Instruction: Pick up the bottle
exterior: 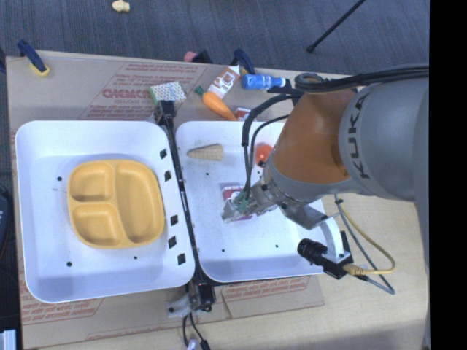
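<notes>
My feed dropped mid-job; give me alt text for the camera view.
The grey arm's gripper is low in the right white bin, over a small red-and-green object. A tan cone lies nearby; the left white bin holds a yellow divided plate.

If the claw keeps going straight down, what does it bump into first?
Probably the small red-and-green item lying in the right white bin, right under the claw. Depth is hard to judge.

The arm's hand (237,208) is down in the right bin (219,265); a yellow tray (115,203) fills the left bin (36,144).
</notes>
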Controlling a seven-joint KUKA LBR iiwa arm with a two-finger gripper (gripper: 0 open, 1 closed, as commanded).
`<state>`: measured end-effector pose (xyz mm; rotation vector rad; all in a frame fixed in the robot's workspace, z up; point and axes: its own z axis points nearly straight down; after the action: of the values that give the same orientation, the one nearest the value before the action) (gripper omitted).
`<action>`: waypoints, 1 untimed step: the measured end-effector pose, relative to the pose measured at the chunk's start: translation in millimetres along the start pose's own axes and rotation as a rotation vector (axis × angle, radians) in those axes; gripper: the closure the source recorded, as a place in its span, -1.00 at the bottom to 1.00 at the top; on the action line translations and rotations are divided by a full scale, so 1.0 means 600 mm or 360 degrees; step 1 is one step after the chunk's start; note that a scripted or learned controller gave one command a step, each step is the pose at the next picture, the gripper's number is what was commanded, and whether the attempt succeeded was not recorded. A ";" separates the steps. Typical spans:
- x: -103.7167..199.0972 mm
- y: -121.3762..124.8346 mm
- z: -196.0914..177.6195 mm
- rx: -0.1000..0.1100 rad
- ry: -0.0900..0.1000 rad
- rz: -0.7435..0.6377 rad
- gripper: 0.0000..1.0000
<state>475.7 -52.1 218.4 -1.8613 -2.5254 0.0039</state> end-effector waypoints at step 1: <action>0.071 0.022 0.045 0.0001 0.0001 -0.0242 1.00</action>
<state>475.7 -7.2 191.3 -1.6636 -2.6589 0.0036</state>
